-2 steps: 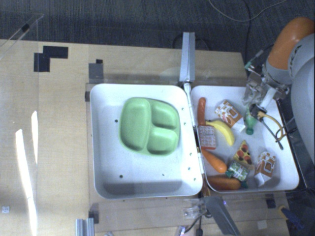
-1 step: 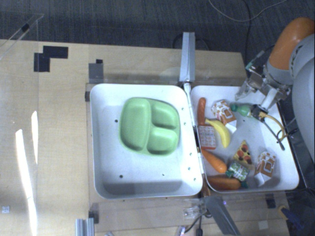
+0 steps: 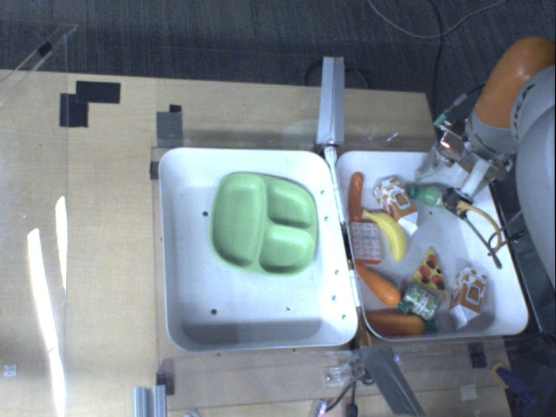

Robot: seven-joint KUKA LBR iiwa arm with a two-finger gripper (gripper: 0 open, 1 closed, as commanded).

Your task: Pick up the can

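The can (image 3: 420, 302) is small with a green patterned label. It lies on its side near the front of the right bin (image 3: 512, 320), between a carrot (image 3: 379, 285) and a small house-shaped box (image 3: 470, 290). My gripper (image 3: 439, 179) hangs over the back of the right bin, close to a green bottle (image 3: 426, 195). It is well behind the can and apart from it. The grey arm with its orange band (image 3: 512, 76) comes in from the right.
The right bin also holds a banana (image 3: 388, 233), a red sausage (image 3: 355, 194), a second house-shaped box (image 3: 395, 196), a flat snack packet (image 3: 366, 242), a fruit carton (image 3: 429, 270) and an orange sausage (image 3: 395, 323). A green divided tray (image 3: 263, 221) lies in the left bin (image 3: 187, 302).
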